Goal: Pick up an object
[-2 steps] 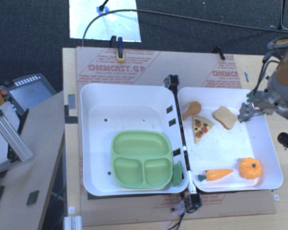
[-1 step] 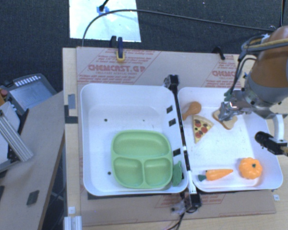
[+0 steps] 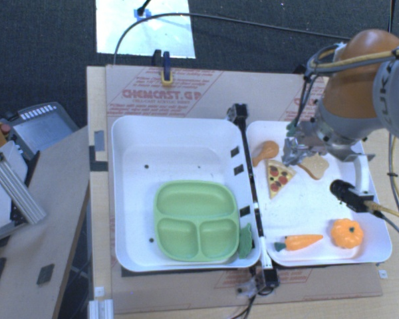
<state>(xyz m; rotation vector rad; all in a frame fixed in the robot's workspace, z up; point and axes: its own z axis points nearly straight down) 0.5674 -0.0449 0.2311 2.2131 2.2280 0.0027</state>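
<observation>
1. We see a pizza slice lying flat in the right bin, near its left wall, with its tip pointing to the near side. It has a yellow top with red spots.
2. We see a tan drumstick-shaped piece just behind the pizza slice, close to the bin's far left corner.
3. A slice of bread, pale with a brown crust, lies flat to the right of the pizza slice.
4. An orange carrot with a green end lies flat near the front wall.
5. An orange pumpkin sits right of the carrot, near the front right corner.
</observation>
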